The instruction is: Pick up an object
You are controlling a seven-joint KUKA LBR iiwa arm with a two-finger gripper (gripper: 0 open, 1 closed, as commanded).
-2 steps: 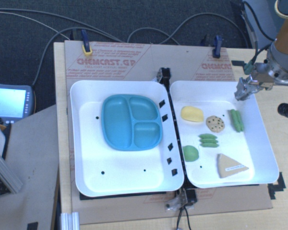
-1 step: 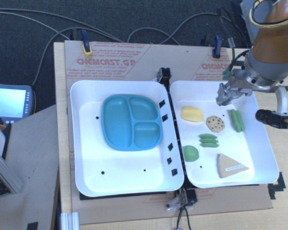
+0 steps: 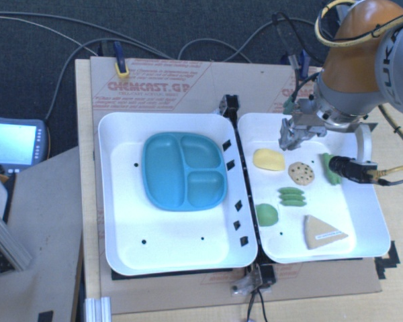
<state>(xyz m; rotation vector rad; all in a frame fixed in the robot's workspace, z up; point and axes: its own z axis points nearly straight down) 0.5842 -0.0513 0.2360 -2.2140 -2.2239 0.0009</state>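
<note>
Up in the right bin [image 3: 369, 237], the gripper [image 3: 290, 138] hangs just above and right of a yellow piece [image 3: 269, 159]; whether it is released or clenched, I cannot tell. Nearby lie a cookie [image 3: 301, 173], green pod [image 3: 292, 196], green lump [image 3: 266, 214] and wedge [image 3: 322, 232]. A blue tray [image 3: 185, 171] sits in the left bin [image 3: 121, 233].

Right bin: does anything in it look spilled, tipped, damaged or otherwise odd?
Nothing stands out. In the right white bin, the yellow oval piece, round speckled cookie, green pea pod, round green piece and tan wedge lie apart from one another and look intact. The end effector is above the bin's far end.
</note>
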